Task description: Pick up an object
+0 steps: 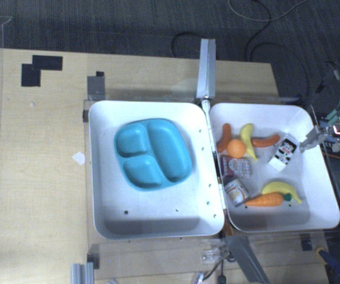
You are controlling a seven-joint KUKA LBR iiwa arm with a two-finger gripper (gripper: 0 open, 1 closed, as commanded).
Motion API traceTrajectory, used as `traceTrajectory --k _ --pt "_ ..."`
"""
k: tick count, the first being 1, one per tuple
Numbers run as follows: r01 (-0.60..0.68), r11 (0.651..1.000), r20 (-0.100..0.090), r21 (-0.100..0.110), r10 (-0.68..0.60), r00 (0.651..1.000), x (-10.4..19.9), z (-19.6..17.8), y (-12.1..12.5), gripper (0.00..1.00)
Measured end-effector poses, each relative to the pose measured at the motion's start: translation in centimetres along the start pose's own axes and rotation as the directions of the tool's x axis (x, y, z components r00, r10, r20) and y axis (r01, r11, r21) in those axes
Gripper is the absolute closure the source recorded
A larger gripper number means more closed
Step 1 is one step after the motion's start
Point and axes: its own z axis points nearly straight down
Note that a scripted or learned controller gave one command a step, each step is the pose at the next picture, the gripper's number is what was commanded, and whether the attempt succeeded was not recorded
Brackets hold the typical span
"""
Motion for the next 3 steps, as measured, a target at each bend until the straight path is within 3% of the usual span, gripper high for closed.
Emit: traceTrajectory --k 1,2,3 --pt "-0.023 1.0 0.0 -0.003 0.023 1.0 3.7 -7.1 -2.8 0.0" --pt "-0.08 0.997 -0.001 0.003 0.08 0.997 3.0 5.6 3.4 0.0" --pt "-0.124 0.992 0.008 -0.03 0.124 0.992 5.0 15.0 2.8 0.0"
